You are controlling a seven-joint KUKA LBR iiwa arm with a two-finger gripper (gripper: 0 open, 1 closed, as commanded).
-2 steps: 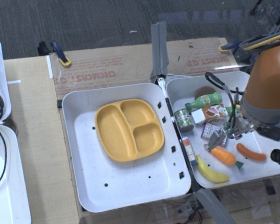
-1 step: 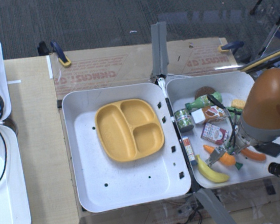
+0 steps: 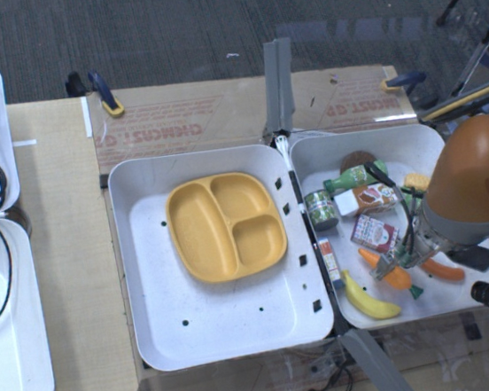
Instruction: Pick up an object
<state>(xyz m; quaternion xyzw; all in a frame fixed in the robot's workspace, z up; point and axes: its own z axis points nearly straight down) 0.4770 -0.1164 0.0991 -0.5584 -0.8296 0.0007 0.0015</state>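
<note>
The right bin (image 3: 454, 297) holds several toy groceries. Among them are a yellow banana (image 3: 370, 300), a red packet (image 3: 373, 232), a green can (image 3: 321, 209), a green bottle (image 3: 358, 175) and an orange carrot (image 3: 445, 273). My gripper (image 3: 401, 257) hangs low in the bin's middle, just right of the red packet. It is directly over a small orange piece (image 3: 396, 276) and looks to be touching it. The grey wrist with its orange band (image 3: 470, 178) covers the bin's right part.
The left bin (image 3: 153, 318) carries a yellow divided plate (image 3: 227, 225). A thin tube (image 3: 327, 260) lies along the right bin's left wall. A grey divider post (image 3: 279, 87) stands behind the bins. White tubs with black cables sit at the far left.
</note>
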